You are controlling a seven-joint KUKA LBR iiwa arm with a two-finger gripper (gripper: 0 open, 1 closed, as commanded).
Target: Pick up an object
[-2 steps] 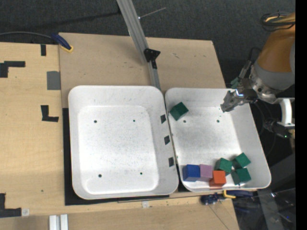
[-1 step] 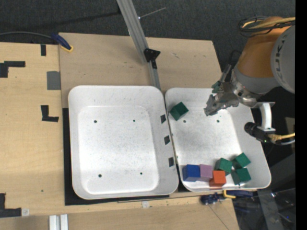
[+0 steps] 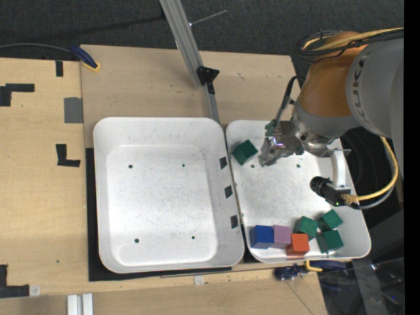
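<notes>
A light wooden bench (image 3: 157, 84) is seen from above, set against dark carpet-like flooring at the top. Two shallow white plastic bins are placed side by side on a black mat. Black tape marks and a grey patch are noted on the bench's left portion. A grey metal strut (image 3: 184, 31) crosses diagonally from the top.

The left bin (image 3: 105, 176) is speckled with small dark dots. In the right bin (image 3: 289, 189), a lone green block (image 3: 245, 152) is found near the upper left corner. Clustered along the near edge are a blue cube (image 3: 262, 235), a lilac cube (image 3: 282, 235), an orange cube (image 3: 300, 243) and three green blocks (image 3: 319, 230).

The two-finger gripper (image 3: 270, 153) is positioned low, just right of the lone green block. Whether it is open or closed cannot be told.
</notes>
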